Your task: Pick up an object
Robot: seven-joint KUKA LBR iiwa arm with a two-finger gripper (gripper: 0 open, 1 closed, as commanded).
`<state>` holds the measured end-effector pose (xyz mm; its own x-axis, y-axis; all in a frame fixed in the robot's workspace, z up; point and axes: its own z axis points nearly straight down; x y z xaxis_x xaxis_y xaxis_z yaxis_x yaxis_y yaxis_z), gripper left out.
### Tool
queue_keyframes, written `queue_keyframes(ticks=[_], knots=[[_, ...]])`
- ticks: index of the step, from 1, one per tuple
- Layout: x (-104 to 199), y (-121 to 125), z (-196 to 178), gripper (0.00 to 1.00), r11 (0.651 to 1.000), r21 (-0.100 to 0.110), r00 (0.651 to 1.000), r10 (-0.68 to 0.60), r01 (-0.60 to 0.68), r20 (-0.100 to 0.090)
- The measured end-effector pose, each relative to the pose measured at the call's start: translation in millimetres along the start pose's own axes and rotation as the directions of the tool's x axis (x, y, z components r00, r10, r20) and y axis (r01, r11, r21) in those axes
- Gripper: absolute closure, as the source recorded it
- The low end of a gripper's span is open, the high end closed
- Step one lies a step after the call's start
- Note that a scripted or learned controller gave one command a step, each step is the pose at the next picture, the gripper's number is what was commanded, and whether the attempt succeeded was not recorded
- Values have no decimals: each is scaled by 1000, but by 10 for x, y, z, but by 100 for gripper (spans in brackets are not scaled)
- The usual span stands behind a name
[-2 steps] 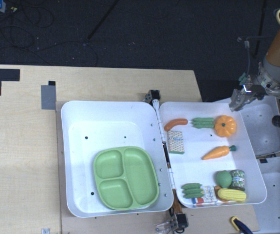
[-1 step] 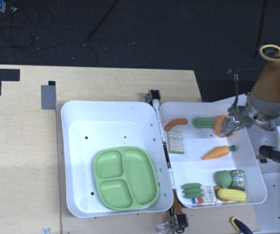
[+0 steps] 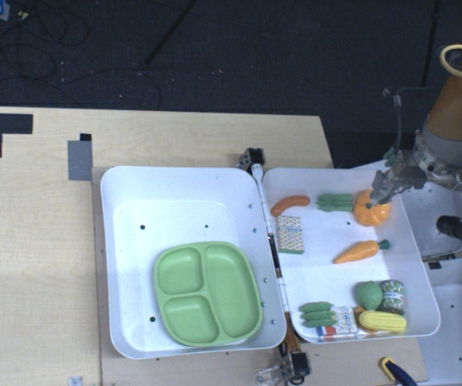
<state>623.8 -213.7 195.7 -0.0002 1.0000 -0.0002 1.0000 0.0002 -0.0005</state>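
The right bin holds several toy foods: an orange sausage, a green pickle, an orange pepper, a carrot, a patterned packet, a green ball, a can, a corn cob and pea pods. My gripper comes in from the right and sits right above the orange pepper, its fingertips touching the pepper's top. Nothing is lifted off the bin floor.
The left bin holds a green divided plate. A hinge clamp sits between the bins at the back. The arm's grey and orange body stands at the right edge. Bare wooden bench lies to the left.
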Motion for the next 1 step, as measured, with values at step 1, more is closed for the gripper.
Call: queue_keyframes(ticks=[1], knots=[[74,188,-260,100,1000,0,1000,-1,1,0]])
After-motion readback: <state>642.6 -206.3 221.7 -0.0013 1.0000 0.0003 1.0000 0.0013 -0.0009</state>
